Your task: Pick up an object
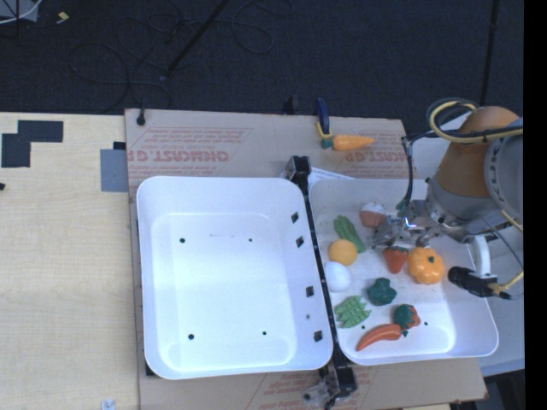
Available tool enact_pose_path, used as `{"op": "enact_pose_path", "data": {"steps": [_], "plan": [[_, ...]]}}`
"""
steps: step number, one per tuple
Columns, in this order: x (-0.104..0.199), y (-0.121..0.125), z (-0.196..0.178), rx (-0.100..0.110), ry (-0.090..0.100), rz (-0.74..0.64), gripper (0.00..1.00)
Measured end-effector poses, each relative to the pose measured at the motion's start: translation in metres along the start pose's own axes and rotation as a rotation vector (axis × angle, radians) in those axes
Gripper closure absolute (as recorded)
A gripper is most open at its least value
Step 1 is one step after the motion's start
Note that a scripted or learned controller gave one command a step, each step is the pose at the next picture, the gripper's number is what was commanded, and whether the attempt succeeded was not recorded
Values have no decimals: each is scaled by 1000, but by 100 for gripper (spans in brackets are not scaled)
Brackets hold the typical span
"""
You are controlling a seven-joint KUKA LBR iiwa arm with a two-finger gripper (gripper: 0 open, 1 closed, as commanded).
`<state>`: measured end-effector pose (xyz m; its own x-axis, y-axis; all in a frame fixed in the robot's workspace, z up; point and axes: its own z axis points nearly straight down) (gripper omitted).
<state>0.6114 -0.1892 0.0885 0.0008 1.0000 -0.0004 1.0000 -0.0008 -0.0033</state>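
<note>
Reaching step: the gripper [395, 233] hangs low in the right bin [479, 336] over the red piece [395, 259]; jaws' opening I cannot tell; next, close and lift

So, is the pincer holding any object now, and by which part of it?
It cannot be told. The pincer is low in the right bin, just above the small red toy, but no hold on it is visible.

The gripper [400, 233], right of centre, is too cluttered for finger state to be made out. The right bin [479, 342] is partly covered by the arm [479, 165], itself cut off at the right edge.
</note>
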Motion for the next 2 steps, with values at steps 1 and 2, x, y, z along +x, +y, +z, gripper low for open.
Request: {"op": "enact_pose_path", "data": {"steps": [1, 2], "plan": [[30, 33, 1, -3, 1, -2, 0], [30, 32, -9, 2, 2, -2, 100]]}}
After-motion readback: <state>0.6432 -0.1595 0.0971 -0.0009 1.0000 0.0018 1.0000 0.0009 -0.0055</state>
